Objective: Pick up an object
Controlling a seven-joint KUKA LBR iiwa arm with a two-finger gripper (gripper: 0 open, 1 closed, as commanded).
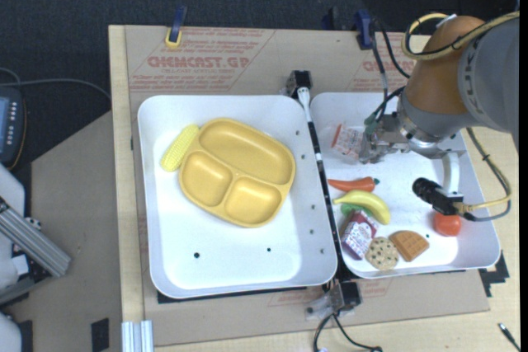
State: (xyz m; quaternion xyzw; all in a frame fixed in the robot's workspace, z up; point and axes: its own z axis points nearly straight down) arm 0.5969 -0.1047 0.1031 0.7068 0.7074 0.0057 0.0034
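Nearest the camera, along the front edge of the right bin [483,255], a cookie [381,253], a toast slice [409,244] and a purple packet [357,235] are laid close together, with a banana [364,204] just behind them and a carrot [351,185] just behind that. A tomato [446,223] is seen toward the bin's right side, beside a black fitting on the arm [462,78]. In the left bin [157,202] a yellow divided tray [235,171] is set, with a corn cob [180,147] touching its upper left edge.

The gripper [375,140] is lowered into the back part of the right bin, over a crumpled clear wrapper with red print [346,138]. The wrapper is judged to be the nearest candidate: it is found just to the left of the gripper, touching it or nearly so, while the carrot and banana are placed further forward, toward the camera. The carrot's long axis is run roughly left to right, so a grasp across it would be made front to back. Whether the gripper is spread wide or closed cannot be told, as its tips are blurred against the wrapper; nothing can be confirmed as held between them
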